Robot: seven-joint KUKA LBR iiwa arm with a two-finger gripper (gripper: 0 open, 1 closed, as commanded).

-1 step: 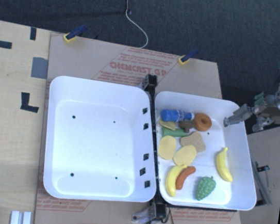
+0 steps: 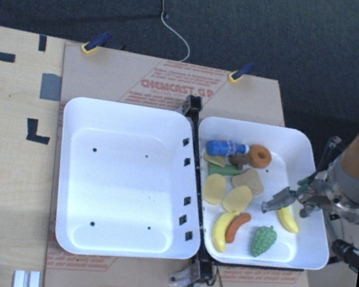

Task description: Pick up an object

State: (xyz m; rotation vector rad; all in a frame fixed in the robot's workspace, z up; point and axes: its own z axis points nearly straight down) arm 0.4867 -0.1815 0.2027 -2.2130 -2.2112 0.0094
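The right white bin (image 2: pixel 303 258) holds several toy foods. A blue bottle (image 2: pixel 225 148) and a brown donut (image 2: pixel 259 157) lie at its far side. Below them are a tan bread slice (image 2: pixel 249 180) and two pale yellow rounds (image 2: pixel 213 188) (image 2: pixel 237 198). Near the front lie a banana (image 2: pixel 220 230), a red sausage (image 2: pixel 236 226) and green grapes (image 2: pixel 262 241). A small yellow piece (image 2: pixel 288 219) lies at the right. My gripper (image 2: pixel 279 200) hangs low over the bin's right half, just above and left of that yellow piece, with nothing seen held in it.
The left white bin (image 2: pixel 70 157) sits beside the right one, with a black clip-lined divider (image 2: pixel 189 188) between them. Both rest on a cardboard sheet (image 2: pixel 162 83) on the wooden bench. The arm's grey and orange wrist (image 2: pixel 356 166) comes in from the right.
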